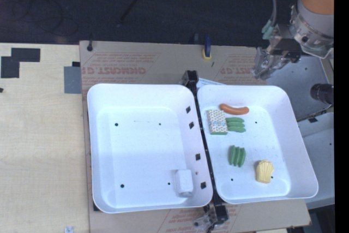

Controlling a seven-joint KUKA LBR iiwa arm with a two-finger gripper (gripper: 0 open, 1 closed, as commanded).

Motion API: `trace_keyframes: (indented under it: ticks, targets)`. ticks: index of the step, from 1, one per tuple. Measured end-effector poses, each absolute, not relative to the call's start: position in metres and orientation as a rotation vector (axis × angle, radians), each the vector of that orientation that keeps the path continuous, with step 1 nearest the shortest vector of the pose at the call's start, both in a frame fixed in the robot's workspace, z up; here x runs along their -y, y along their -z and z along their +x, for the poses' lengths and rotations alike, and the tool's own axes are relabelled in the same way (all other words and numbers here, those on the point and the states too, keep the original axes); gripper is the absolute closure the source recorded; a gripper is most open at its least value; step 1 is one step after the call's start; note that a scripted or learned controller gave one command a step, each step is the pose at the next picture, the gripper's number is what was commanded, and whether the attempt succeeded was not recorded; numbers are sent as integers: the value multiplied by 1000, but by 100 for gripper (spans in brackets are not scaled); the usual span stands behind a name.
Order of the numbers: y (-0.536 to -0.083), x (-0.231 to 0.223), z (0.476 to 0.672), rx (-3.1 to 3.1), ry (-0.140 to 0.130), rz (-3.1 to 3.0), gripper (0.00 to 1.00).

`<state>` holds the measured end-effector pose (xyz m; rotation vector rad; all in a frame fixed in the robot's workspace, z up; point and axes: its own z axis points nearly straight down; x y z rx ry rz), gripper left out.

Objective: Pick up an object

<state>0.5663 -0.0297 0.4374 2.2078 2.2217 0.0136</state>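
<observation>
Nothing is picked yet: I see my pincer (265,65) hanging above the bench beyond the right bin (297,123), carrying nothing; whether its tips are apart I cannot tell. The likeliest target, perhaps a toy sausage (234,109), lies near that bin's far wall, long axis left-right across the view.

Two bins (98,117), six small objects (236,155)
</observation>
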Motion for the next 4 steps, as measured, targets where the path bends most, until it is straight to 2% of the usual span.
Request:
trace_keyframes:
  ticks: [1,2,3,4]
  targets:
    - [-365,152,525,-2211,14,2240,100]
    - [-318,218,472,-2215,8,2235,100]
    - [-463,214,516,-2214,-10,2206,100]
    - [-329,181,567,-2233,8,2224,100]
